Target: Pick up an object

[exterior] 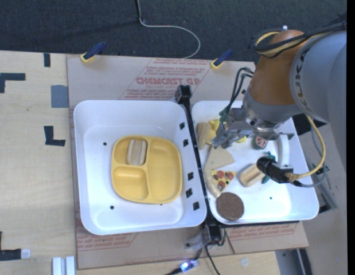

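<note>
Food pieces [222, 153] lie just below the gripper [230, 135], which is lowered into the right bin [292, 208], and since its opening cannot be told and nothing is seen held, the pick is judged not yet done.

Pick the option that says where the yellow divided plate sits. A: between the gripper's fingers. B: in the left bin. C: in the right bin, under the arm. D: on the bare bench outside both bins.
B: the yellow divided plate lies flat on the floor of the left bin, while the arm works over the right bin, where the toy food pieces lie.
</note>
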Controlling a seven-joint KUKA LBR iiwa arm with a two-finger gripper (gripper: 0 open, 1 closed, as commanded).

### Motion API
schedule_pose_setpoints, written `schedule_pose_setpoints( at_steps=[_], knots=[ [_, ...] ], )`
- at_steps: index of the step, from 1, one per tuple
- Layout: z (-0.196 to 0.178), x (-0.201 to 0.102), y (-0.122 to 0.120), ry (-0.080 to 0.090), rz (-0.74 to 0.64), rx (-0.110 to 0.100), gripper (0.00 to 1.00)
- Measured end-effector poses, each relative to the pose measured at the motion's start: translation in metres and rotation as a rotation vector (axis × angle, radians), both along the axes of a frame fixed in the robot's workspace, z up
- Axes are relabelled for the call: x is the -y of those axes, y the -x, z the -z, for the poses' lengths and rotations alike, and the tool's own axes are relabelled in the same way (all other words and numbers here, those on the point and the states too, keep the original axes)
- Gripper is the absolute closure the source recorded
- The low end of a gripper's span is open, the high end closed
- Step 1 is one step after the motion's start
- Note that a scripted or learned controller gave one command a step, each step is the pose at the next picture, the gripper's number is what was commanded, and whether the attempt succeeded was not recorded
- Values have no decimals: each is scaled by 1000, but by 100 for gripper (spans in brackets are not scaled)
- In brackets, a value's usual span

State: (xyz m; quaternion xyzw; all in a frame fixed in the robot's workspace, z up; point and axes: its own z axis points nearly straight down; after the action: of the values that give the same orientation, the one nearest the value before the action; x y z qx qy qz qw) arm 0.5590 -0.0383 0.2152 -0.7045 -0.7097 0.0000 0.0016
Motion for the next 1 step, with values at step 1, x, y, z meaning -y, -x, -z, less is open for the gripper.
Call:
schedule_pose_setpoints(
  at_steps=[1],
  knots=[
    [-15, 1, -10, 2, 6, 2, 100]
  ],
)
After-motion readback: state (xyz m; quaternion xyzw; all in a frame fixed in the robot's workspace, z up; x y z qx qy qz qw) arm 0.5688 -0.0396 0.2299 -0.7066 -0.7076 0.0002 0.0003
